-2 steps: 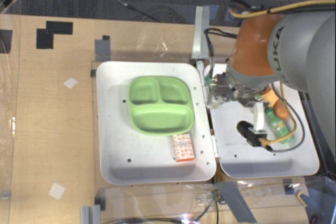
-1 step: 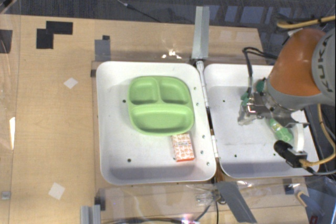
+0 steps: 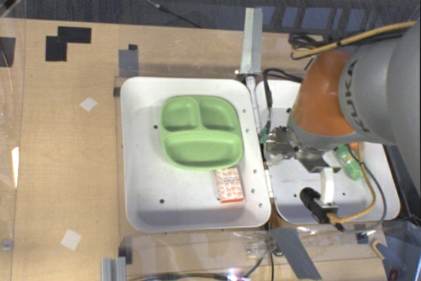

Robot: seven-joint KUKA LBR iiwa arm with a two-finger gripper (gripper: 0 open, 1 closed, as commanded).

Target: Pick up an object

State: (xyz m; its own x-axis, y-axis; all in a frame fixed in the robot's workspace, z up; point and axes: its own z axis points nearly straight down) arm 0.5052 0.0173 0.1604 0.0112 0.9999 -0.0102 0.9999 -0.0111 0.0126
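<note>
Leftmost, on the wooden bench, nothing worth a grasp: tape marks and paper scraps, so ignore. Next, in the left bin, a green divided plate lying flat near the middle; broad and shallow, probably hard to pinch except at a raised rim or a partition ridge. Just below the plate's lower right corner, near it though whether touching cannot be told, a small patterned box, flat on the floor and near the bin's right wall. Likely the easiest pick in that bin, provided the approach comes straight down with the closing direction across the narrow sides, leaving room from the wall.

Further right, over the right bin, the gripper hanging low beneath the orange wrist band, close to the wall between the bins. Open or closed: cannot tell, hidden under the wrist; nothing visibly held. Beside it, toward the right, a small green object lying on the bin floor, partly covered by the arm.

Judging by position, nearest target the green object: shift right, centre over it, descend until close to the floor, close gently, then lift straight up and check for something truly caught. Watch the yellow cable looping nearby and avoid snagging it
</note>
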